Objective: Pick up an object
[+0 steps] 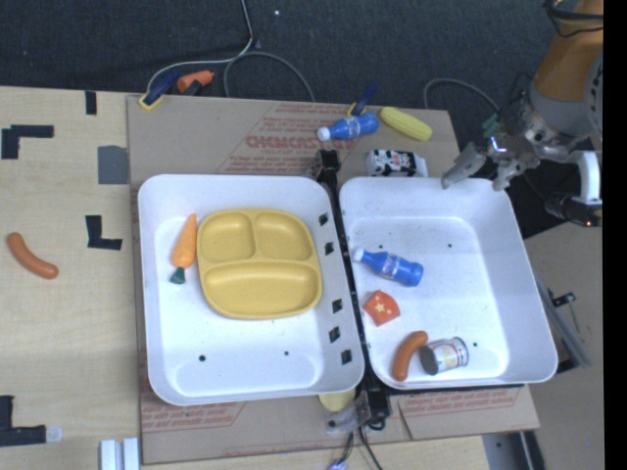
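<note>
My gripper (480, 174) hangs over the far right corner of the right bin (509, 262), fingers spread open with nothing between them. Inside that bin lie a blue bottle (390, 265), a small red block (381, 307), a brown sausage (409, 353) and a tin can (446, 354) on its side. The sausage and the can touch near the front edge. All of these lie well forward and to the left of the gripper.
The left bin (157, 302) holds a yellow divided plate (260, 262) and a carrot (184, 241). Behind the bins lie a second blue bottle (348, 127), a yellow corn-like toy (405, 122) and a black-and-white item (394, 163). Another sausage (31, 256) rests far left.
</note>
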You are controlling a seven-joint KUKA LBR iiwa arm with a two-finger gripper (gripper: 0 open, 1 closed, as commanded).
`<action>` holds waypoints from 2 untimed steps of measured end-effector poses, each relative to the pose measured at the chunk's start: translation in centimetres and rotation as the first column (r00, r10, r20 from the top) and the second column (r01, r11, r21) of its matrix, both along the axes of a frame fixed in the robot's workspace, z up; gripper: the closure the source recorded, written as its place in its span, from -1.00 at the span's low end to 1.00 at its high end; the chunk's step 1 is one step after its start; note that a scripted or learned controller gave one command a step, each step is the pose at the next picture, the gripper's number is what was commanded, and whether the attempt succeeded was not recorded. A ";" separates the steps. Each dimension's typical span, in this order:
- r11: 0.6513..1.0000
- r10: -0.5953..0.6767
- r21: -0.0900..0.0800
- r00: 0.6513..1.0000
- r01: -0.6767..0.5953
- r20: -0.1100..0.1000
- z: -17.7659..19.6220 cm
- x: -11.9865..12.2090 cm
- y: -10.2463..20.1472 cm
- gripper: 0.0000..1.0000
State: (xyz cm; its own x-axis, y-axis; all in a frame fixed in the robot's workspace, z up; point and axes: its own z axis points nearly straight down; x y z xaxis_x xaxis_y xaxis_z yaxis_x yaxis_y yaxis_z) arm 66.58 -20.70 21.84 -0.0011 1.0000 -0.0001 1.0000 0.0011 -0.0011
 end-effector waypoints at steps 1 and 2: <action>1.000 -0.001 0.004 1.000 0.001 -0.013 -11.2 -6.0 3.6 -1.00; 1.000 -0.001 -0.008 1.000 0.001 0.008 -13.3 -9.1 9.2 -1.00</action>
State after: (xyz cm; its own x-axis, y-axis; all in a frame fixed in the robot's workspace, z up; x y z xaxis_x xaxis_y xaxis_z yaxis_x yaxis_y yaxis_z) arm 57.51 -11.52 8.57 -0.0005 1.0000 -0.0083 1.0000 0.0005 0.0074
